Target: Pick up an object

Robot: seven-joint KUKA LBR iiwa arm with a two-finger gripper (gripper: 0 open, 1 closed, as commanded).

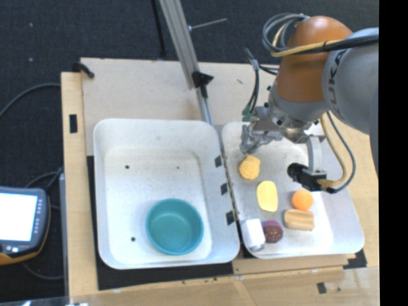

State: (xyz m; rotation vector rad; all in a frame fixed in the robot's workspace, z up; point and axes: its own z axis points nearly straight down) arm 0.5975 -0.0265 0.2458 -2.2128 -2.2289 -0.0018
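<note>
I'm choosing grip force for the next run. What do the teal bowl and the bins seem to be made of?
The teal bowl looks like moulded plastic: one even colour, a smooth matte surface and a thin rolled rim. The left bin and the right bin look like rigid white plastic trays with rounded corners and dark scuffs and specks. The view cannot confirm either material.

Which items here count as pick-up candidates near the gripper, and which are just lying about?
Job in hand:
gripper
bumpy yellow ball just below it
pale yellow piece
orange ball
tan block
dark red ball
white piece

Lying about:
teal bowl in the left bin
screen at the left edge
</note>
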